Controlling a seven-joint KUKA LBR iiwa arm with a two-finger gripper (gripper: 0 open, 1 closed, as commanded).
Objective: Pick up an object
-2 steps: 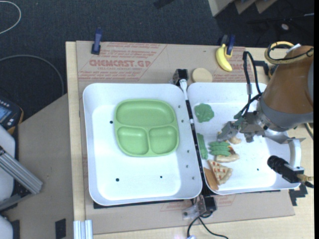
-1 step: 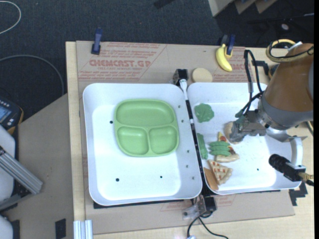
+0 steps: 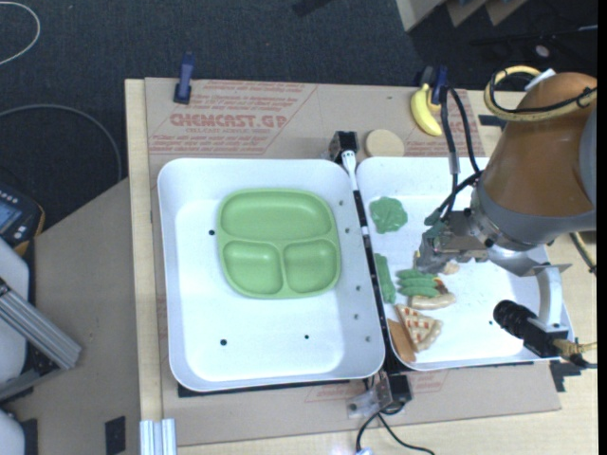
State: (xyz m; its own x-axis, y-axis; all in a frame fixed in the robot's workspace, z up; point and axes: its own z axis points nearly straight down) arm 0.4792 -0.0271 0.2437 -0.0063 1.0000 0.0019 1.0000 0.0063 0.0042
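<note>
Food pieces lie in your right bin (image 3: pixel 474 356): a green leafy piece (image 3: pixel 387 214) near the top, green pods (image 3: pixel 415 282) mid-bin, a tan slice (image 3: pixel 429 301) just below them, and a waffle-like wedge (image 3: pixel 418 330) nearest the front rim. Your gripper (image 3: pixel 438 251) hangs low over the pods, arm reaching in from the right, wrist bent down; whether its fingers are apart you cannot tell. Left bin (image 3: pixel 190 330) holds a green divided plate (image 3: pixel 279 241).
</note>
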